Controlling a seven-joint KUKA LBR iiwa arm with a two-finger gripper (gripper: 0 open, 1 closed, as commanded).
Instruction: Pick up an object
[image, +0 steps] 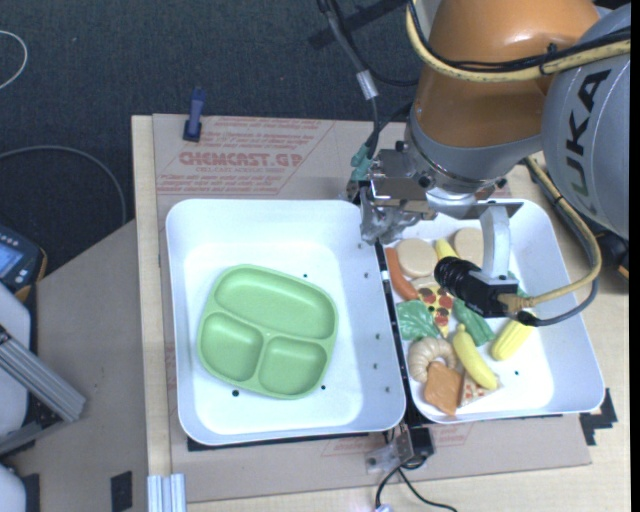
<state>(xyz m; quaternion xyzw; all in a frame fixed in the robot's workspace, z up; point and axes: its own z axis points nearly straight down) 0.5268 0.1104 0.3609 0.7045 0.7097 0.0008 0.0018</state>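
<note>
The gripper hangs low over the far left corner of the right bin, just beside the wall it shares with the left bin; the wrist housing hides the claw from above, so I cannot tell whether it stands apart or together, and nothing shows clamped in it.

Any toy in the heap would do for the task; they crowd the left half of the right bin, from its far edge to its near edge. An orange stick-shaped toy lies along the shared wall with a pale round disc touching it on the right; these two sit nearest the gripper and look to me the likeliest target. Nearer the front edge lie a green leafy toy, a yellow banana, a corn cob and a brown cracker, packed so closely that several touch or overlap.

The left bin carries a green divided plate, lying flat near its middle.

The pick seems barely begun; closeness to the wall leaves little room, so a grasp may nudge neighbours or slip off.
</note>
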